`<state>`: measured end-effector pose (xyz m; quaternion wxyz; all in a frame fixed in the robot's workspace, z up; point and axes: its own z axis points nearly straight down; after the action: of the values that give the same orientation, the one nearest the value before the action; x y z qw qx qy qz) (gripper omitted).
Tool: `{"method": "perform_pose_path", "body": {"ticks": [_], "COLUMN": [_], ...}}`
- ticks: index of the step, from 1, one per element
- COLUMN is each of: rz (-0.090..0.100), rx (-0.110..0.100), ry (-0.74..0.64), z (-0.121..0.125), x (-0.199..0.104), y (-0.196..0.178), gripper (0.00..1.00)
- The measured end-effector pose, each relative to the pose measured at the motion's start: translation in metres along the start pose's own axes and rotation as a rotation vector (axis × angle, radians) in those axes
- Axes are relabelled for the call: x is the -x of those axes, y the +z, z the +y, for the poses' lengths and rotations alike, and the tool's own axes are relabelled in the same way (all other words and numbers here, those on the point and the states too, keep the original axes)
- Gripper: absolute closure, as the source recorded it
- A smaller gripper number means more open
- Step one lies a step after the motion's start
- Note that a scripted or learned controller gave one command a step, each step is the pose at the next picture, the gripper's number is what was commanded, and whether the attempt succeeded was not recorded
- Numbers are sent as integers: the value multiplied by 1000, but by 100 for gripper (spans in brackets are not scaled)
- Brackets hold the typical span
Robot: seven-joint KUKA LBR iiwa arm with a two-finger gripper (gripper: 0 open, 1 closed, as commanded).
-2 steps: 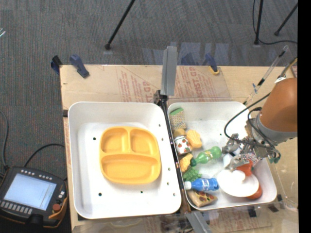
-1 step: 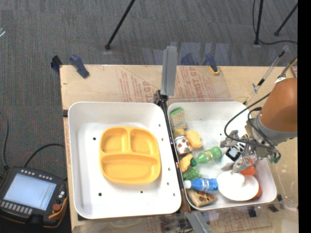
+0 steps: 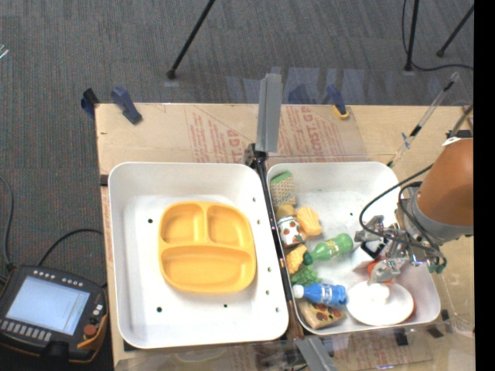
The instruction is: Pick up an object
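My gripper (image 3: pixel 393 255) hangs low over the right side of the right bin (image 3: pixel 363 178), just above a white round plate (image 3: pixel 379 304). A small red and orange object (image 3: pixel 380 270) lies right under the gripper's tip; whether it is held is unclear. To the gripper's left lies a green bottle (image 3: pixel 331 248). Along the bin's left wall are a green and white item (image 3: pixel 282 182), a yellow corn cob (image 3: pixel 308 221), a small printed can (image 3: pixel 290 230), a blue-capped bottle (image 3: pixel 323 293) and a flat brown packet (image 3: pixel 321 314).
The left bin (image 3: pixel 131 207) holds a yellow divided plate (image 3: pixel 207 246). A grey upright post (image 3: pixel 269 114) stands behind the seam between the bins. Black cables (image 3: pixel 379 203) loop from the arm's wrist over the right bin.
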<state>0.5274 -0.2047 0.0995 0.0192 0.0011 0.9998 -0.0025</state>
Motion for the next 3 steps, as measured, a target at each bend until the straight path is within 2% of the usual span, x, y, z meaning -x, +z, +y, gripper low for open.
{"method": "perform_pose_path", "body": {"ticks": [1, 2, 3], "rz": [-9, -4, -16], "rx": [-1, -2, -33], "ry": [-119, -319, -442], "z": [0, 68, 99], "x": [-5, -22, -23], "y": [-3, -1, -3], "gripper": [0, 0, 0]}}
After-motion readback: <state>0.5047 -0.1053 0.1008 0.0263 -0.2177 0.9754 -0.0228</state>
